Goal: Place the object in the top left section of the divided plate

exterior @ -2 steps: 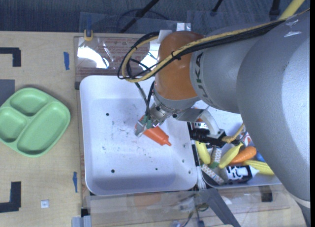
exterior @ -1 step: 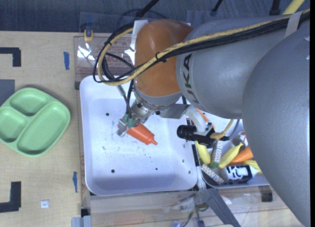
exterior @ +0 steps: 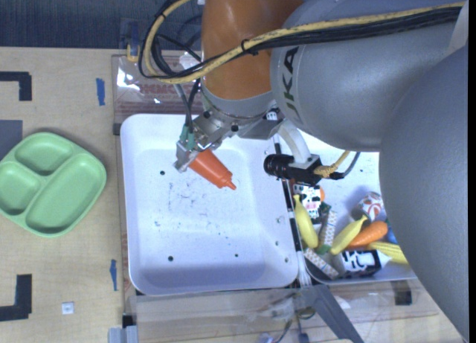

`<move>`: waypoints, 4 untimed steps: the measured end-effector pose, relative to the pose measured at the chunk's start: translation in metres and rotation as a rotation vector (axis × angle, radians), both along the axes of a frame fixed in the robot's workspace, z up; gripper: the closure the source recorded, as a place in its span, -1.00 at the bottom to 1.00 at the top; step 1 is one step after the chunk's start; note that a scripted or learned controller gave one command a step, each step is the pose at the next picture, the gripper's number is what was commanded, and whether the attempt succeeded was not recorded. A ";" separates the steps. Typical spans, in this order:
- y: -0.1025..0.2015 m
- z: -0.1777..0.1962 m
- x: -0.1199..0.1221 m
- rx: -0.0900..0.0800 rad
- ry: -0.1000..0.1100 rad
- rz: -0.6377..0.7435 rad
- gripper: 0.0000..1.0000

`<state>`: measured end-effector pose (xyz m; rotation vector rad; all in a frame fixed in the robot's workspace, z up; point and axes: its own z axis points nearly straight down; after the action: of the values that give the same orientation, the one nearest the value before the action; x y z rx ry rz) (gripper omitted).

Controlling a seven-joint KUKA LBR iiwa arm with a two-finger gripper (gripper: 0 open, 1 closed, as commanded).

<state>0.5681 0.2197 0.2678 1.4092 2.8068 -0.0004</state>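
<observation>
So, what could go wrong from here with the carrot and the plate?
The gripper meets the orange carrot only at its thick end, so the toy may slip or swing in transit. The green divided plate lies outside the left bin, so the carrot may catch the bin's wall.

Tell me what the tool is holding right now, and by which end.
The tool grips an orange cone-shaped toy carrot by its wide end, with the narrow tip pointing away to the lower right, over the left white bin.
</observation>
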 end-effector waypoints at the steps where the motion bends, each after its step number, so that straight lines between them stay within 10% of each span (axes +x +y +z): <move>1: 0.000 -0.012 0.013 0.000 -0.001 0.057 1.00; 2: -0.042 -0.046 0.089 0.000 -0.002 0.185 1.00; 4: 0.006 -0.069 -0.011 0.002 0.001 0.747 1.00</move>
<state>0.5566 0.2261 0.1984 0.2877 3.1293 0.0018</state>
